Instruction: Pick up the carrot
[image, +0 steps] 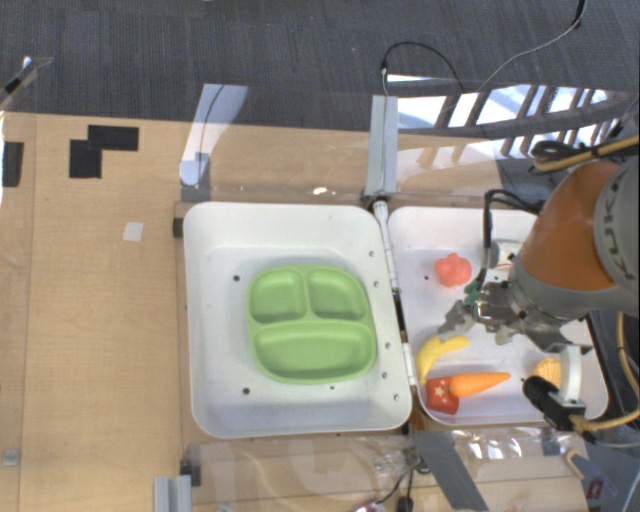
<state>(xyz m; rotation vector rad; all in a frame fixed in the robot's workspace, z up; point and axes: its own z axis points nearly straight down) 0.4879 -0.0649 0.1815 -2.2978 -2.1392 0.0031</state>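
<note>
The bench (90, 350) has two white bins side by side. The left bin (215, 400) holds a green plate (311, 323) with three parts. The right bin (415, 235) holds the toy food.

The carrot (480, 382) lies flat near the bottom of the right bin, with its thin tip pointing to 3 o'clock. A red piece (441, 398) touches its fat end at 8 o'clock. A yellow banana (441, 352) lies just beside the carrot at 11 o'clock. A small red fruit (452, 269) sits further up at 12 o'clock.

The grey and orange arm (575, 240) reaches in from 3 o'clock. The claw (478, 308) hangs just above the banana, at 12 o'clock from the carrot. It looks spread open, with nothing between its fingers.
</note>
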